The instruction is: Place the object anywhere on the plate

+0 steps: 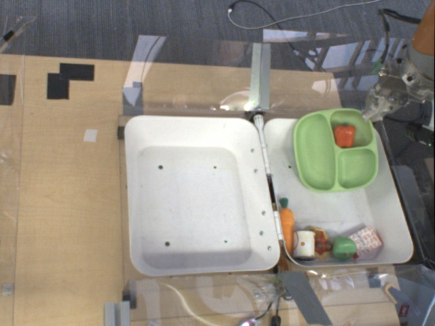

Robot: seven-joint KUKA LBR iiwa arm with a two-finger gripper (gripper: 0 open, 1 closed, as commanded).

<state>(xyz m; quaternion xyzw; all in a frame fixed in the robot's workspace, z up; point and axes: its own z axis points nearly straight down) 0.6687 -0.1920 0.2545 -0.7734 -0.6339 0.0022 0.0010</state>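
Red object in green plate top compartment.

Plate mostly bare; toys crowd near edge.

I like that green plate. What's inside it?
The green plate has three sections. A small red and orange object sits in the upper right section. The other two sections show just green. Whatever is under the plate is covered by it. The gripper is beside the plate's upper right rim.
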